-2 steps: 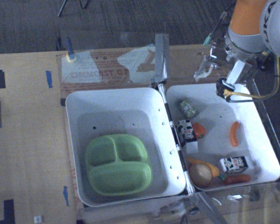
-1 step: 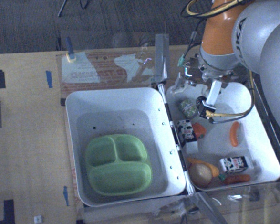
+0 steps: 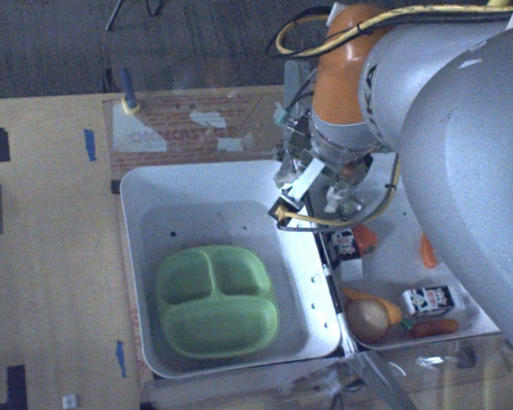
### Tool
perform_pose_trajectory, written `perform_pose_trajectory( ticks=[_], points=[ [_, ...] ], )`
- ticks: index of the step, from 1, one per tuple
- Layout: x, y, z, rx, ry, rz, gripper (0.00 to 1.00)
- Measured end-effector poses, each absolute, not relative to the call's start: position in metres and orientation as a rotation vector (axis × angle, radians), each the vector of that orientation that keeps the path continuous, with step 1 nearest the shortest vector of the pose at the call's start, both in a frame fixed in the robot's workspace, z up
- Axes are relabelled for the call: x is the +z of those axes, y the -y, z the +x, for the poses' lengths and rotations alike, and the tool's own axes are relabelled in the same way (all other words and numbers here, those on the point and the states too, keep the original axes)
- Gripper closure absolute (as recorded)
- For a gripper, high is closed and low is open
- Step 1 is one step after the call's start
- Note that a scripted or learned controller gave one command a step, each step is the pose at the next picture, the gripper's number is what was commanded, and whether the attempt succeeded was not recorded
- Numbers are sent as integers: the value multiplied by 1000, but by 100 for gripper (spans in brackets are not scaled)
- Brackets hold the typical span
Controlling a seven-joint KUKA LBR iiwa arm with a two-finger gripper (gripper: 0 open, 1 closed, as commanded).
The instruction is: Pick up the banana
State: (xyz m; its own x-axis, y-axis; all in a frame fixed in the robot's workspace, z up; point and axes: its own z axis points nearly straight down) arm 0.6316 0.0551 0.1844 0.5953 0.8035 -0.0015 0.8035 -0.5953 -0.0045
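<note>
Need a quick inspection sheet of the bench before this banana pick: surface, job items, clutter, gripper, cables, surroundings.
Surface: two white bins side by side; left bin, right bin partly hidden under the arm.
Job's things: no banana clearly identifiable; a yellow-orange piece in the right bin is too indistinct to name.
Clutter: green divided tray in the left bin; in the right bin a round beige item, a small white carton, a red item, an orange item.
Gripper: gripper over the divide between the bins; finger state unclear.
Cables: yellow cable looped below the wrist.
Surroundings: wooden bench with blue tape.
</note>
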Motion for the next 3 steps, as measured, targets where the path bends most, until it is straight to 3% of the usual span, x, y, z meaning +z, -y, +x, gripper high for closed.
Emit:
perform_pose_trajectory(
  ticks=[1,2,3],
  points=[
    [99,-147,632,9,1140,-2924,0],
    [140,-126,628,2,1057,-2957,0],
    [87,-223,649,-6,1181,-2910,0]
  ],
)
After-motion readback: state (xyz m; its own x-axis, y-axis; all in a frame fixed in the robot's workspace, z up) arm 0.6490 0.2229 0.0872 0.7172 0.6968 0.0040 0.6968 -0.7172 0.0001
